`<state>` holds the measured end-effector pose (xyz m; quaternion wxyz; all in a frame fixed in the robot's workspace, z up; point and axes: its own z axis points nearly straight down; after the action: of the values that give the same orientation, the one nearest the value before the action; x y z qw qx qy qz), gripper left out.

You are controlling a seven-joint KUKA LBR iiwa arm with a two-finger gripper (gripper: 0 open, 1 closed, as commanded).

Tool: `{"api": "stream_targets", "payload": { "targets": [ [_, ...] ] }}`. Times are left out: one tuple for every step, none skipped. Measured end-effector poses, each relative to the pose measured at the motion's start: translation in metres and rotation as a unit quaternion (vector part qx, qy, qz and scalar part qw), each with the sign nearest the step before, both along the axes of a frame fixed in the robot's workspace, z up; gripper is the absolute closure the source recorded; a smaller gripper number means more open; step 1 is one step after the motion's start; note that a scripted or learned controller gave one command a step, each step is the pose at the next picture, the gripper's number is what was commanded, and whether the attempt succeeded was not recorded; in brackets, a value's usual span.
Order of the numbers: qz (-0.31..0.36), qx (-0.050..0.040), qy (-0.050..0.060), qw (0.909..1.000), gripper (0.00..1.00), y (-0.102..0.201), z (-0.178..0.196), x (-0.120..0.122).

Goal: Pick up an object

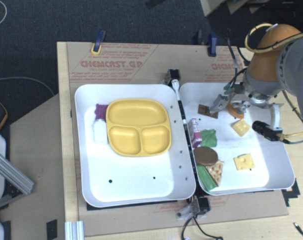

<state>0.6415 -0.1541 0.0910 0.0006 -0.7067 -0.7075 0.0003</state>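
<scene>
My fingers look parted with nothing clamped between them, hanging over the 12 o'clock end of the right bin. Likeliest pick, my guess, is the orange piece, sitting under the gap. Risks, left to right: the brown block at my 9 o'clock is at or against one fingertip, so closing could shove it or pinch it instead. The orange piece is small and half hidden, so it may squirt out. The pale cube at 5 o'clock is near and could get bumped. Around, left to right: the left bin has a purple thing and a white thing at 9 o'clock of the yellow plate. Then in the right bin come a pink tube, green scrap, brown disc, waffle piece and yellow block. None of those are in my way.
</scene>
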Motion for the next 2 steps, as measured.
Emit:
{"api": "stream_targets", "payload": {
  "targets": [
    [0.000, -0.0031, -0.005, 1.0000, 1.00, -0.002, 0.016, 0.002],
    [0.000, -0.0011, -0.004, 1.0000, 1.00, 0.001, 0.078, -0.002]
  ]
}}
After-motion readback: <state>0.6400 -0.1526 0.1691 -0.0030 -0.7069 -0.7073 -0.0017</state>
